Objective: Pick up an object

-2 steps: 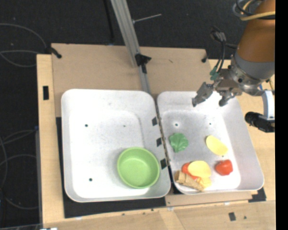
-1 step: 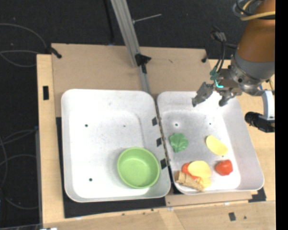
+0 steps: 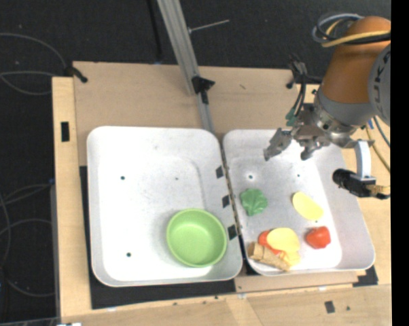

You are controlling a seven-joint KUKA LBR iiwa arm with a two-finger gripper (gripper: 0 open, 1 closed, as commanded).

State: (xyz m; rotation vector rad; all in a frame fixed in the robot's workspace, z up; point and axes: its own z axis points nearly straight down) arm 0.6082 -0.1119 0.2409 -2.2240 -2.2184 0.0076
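- Above, the pincer hangs with fingers spread wide, holding nothing, over the right bin.
- Below it: green lump, yellow piece, red piece.
- Far lower left: green bowl.

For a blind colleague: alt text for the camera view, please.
The gripper hangs with fingers spread over the right bin, above a green toy, yellow pieces and a red piece. A green bowl sits in the left bin.
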